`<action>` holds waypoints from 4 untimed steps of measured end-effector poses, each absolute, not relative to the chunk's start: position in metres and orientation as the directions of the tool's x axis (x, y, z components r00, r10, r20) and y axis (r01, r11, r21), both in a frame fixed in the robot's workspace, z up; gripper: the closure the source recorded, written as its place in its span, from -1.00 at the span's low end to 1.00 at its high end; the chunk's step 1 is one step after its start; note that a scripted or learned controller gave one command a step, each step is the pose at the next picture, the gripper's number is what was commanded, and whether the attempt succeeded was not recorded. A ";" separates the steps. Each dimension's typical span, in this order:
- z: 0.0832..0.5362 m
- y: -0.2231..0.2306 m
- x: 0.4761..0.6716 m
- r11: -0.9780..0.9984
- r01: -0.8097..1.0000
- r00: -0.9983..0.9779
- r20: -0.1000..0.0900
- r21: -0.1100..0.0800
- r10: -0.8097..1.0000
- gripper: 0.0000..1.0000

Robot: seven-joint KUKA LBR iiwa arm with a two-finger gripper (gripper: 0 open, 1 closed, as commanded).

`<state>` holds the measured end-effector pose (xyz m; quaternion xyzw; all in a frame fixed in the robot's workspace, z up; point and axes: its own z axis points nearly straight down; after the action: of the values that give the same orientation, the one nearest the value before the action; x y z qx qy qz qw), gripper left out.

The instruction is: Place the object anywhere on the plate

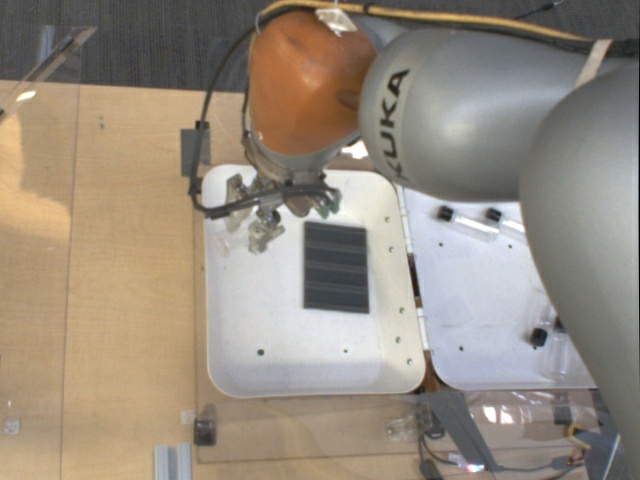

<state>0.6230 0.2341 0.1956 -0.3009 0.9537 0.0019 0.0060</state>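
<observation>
Field notes, 1 view from above.

- The arm point(470, 118) comes in from the right, and its orange band point(300, 78) sits over the far edge of the left bin point(300, 380).
- The gripper point(264, 230) hangs below the band over the far-left part of that bin. Its tip is a small grey cluster against the white floor. We cannot tell whether it is spread or pressed together, nor whether anything sits in it.
- 1 dark ribbed plate point(336, 266) lies flat on the left bin's floor. In this view it is just right of the gripper tip and a little nearer the camera. A strip of white floor shows between them, so they are apart.
- A small green piece point(329, 205) shows just right of the gripper body, above the plate's far edge. We cannot tell whether it is loose or part of the tool.
- A black cable point(215, 206) loops left from the gripper to a grey box point(193, 151) on the bench point(100, 268).
- The right bin point(480, 373) is well right of the gripper. It holds 1 clear tube with dark ends point(467, 222) and 1 small black piece point(538, 338).
</observation>
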 end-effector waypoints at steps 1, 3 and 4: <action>0.277 0.235 0.670 0.937 -0.350 -0.937 -0.014 0.002 -0.350 1.00; 0.091 0.222 0.645 0.880 -0.475 -0.880 -0.011 -0.016 -0.476 1.00; 0.191 0.236 0.671 0.663 -0.749 -0.663 -0.015 -0.004 -0.749 1.00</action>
<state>0.6707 0.2364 0.1912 -0.4107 0.9117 0.0012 0.0074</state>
